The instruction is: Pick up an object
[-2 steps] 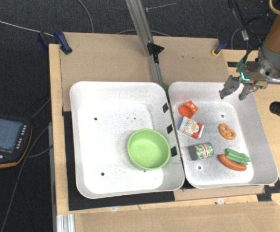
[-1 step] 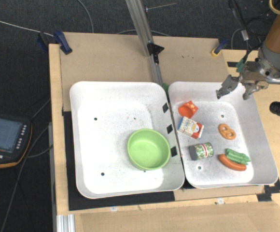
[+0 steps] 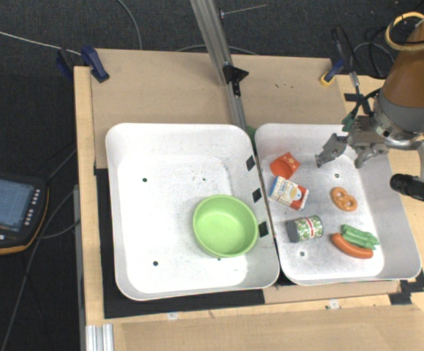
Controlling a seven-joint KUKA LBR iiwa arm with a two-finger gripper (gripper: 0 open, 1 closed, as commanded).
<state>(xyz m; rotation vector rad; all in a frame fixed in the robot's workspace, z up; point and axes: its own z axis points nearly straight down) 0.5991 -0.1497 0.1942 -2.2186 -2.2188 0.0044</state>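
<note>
— Nearest to us, along the bench's front edge, we've got the two white bins. What's sitting lowest in them?

— We see the green bowl (image 3: 225, 226) in the left bin (image 3: 135, 218), down toward its near right corner, resting upright with its mouth facing up. Over in the right bin (image 3: 387, 225), closest to us, there's an orange sausage-shaped toy (image 3: 351, 246) with a green vegetable piece (image 3: 360, 236) lying right against its far side.

— And just left of those?

— We've got a small can (image 3: 305, 229) on its side, green and red label showing, near the bin's left wall. A step further back sits a little carton (image 3: 288, 193), tilted, and to its right, apart from it, a pretzel (image 3: 343, 199).

— Further up?

— We find a red-orange toy (image 3: 285, 166), just behind the carton and nearly touching it.

— Where's the arm in all this?

— It comes in from the right, orange band above the wrist, and the gripper (image 3: 349, 152) hangs over the far part of the right bin, behind and above the pretzel. We see its two fingers spread apart, with bare white bin floor between them, nothing gripped.

— So every object is down in the bins?

— From what we see, yes, all lying on the bin floors, well clear of the fingers
</note>
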